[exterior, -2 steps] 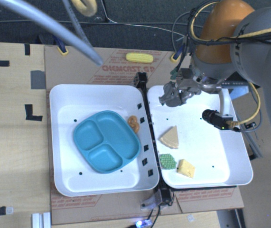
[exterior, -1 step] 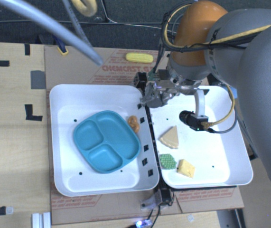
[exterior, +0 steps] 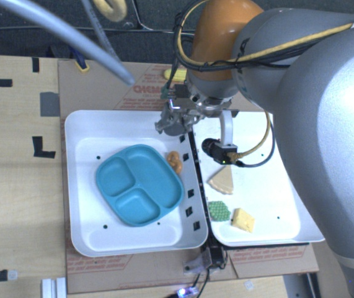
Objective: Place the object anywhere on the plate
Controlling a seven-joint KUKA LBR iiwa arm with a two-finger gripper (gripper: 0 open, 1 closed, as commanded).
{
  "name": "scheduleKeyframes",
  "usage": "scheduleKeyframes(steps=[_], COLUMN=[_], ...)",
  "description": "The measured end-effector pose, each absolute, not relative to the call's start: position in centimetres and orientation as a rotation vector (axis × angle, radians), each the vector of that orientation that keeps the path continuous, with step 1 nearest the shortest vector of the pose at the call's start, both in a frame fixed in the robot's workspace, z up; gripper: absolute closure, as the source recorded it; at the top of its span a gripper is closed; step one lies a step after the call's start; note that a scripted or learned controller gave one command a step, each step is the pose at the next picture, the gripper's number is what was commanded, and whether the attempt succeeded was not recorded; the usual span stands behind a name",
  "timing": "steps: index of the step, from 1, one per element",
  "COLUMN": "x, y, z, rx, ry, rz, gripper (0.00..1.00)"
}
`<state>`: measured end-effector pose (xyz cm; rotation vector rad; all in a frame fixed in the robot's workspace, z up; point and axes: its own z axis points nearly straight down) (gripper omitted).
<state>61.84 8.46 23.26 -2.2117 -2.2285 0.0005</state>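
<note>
Above the far right corner of the left bin [exterior: 77, 166] hangs the gripper [exterior: 172, 124]; if its jaws are released or clenched I cannot tell. Just below it, a small brown object [exterior: 175, 161] lies on the bin floor, beside the right edge of the blue plate [exterior: 139, 184] and not on it. So I judge the task not done: grasping, lifting and placing are left. Three other pieces lie in the right bin [exterior: 282, 185].

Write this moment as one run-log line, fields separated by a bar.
pincer: over left bin's back right | blue plate: left bin, bare | brown object: beside plate's right edge | task: not done
</note>
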Motion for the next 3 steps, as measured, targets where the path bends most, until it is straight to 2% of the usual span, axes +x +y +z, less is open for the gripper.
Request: scheduleKeyframes(steps=[1,2,3], x=[62.1,63.2,63.2], y=[14.6,18.3,18.1], z=[22.9,22.7,22.7], rx=[-2.212,-2.216,-2.218], ry=[-2.228,-2.226,-2.224], rz=[0.001,0.001,0.004], gripper=[1.0,1.0,0.0])
